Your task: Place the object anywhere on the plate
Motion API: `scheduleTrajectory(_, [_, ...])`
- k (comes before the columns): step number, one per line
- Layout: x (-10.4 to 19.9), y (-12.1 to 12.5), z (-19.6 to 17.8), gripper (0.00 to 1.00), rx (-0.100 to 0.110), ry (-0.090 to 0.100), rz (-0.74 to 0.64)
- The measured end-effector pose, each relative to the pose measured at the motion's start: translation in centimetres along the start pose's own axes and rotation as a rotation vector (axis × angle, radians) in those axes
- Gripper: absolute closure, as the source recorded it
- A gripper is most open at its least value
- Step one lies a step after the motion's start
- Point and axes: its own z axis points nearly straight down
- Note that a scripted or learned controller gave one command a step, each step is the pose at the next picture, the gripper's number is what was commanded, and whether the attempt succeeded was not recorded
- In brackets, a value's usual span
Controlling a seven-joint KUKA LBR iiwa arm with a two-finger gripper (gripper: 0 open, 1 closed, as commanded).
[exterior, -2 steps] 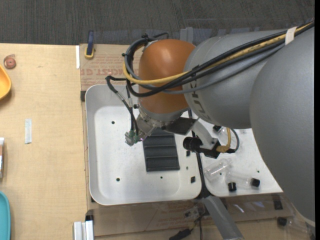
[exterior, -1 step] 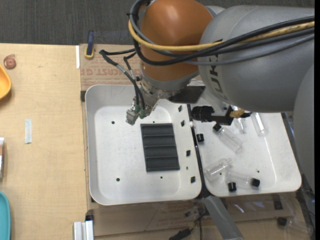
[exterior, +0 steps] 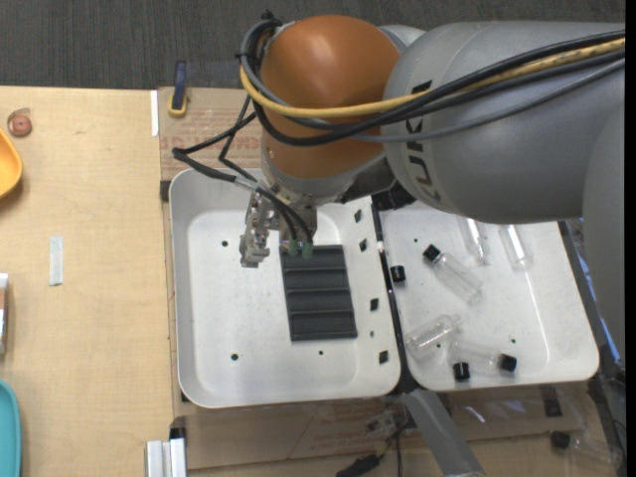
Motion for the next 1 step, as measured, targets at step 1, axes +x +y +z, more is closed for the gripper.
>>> scheduleTrajectory(1, [4.56,-0.42,-3.98,1.00,-0.001,-0.002,0.013])
